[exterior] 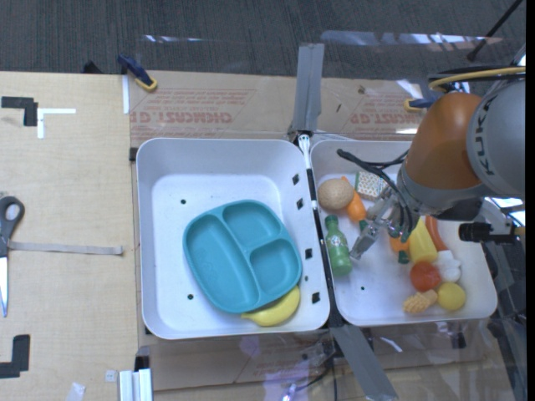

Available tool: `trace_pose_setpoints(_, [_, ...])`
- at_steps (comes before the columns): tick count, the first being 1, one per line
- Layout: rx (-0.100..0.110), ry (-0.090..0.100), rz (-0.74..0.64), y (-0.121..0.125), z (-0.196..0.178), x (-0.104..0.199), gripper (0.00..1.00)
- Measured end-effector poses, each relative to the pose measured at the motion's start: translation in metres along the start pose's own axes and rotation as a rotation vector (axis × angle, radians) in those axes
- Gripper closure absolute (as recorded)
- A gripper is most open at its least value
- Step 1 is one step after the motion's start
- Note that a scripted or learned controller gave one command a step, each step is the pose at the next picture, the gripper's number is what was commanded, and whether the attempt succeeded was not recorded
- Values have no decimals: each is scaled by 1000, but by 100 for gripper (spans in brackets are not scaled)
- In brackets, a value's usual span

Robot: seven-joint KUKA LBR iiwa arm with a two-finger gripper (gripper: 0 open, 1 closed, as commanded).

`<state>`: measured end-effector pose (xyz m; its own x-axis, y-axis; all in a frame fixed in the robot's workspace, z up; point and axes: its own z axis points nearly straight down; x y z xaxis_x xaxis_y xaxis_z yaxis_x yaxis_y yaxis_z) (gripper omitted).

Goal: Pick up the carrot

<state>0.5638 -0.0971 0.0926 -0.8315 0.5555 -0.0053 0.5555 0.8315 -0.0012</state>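
Note:
The carrot (357, 207) is a small orange piece lying in the right bin (376, 303), just right of a tan round food (335, 194). My gripper (380, 234) hangs over the middle of that bin, slightly right of and below the carrot. It is open, and I see nothing held between its fingers. One metal finger (366, 241) points down-left toward a green bottle (338, 247). The arm's orange band (447, 144) covers the bin's upper right part.
Right of the gripper lie a yellow-orange piece (423, 241), a red tomato (424, 276), a white item (450, 264), a lemon (452, 296) and corn (418, 304). The left bin (159, 249) holds a teal divided plate (242, 256) and a banana (277, 310).

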Motion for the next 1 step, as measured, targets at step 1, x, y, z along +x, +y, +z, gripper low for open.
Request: trace_pose_setpoints(1, [-1, 4, 202, -38, 0, 25, 0])
